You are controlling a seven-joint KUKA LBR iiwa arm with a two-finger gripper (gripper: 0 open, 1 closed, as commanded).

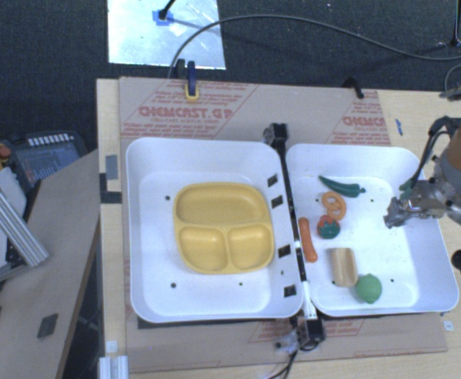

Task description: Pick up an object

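Note:
The right bin (pixel 420 235) holds several small items: a dark green pepper (pixel 342 185), an orange ring-shaped piece (pixel 334 205), a small red and green fruit (pixel 328 228), an orange carrot-like stick (pixel 307 239) along the left wall, a tan block (pixel 342 265) and a green ball (pixel 367 288). My gripper (pixel 399 213) hangs over the right part of this bin, to the right of the items and apart from them. Nothing shows between its fingers.
The left bin (pixel 148 235) bears a yellow divided tray (pixel 219 226). A black divider bar (pixel 286 212) runs between the bins. A teach pendant (pixel 41 160) and an aluminium rail (pixel 9 219) lie on the side table at left. Cables cross the floor behind.

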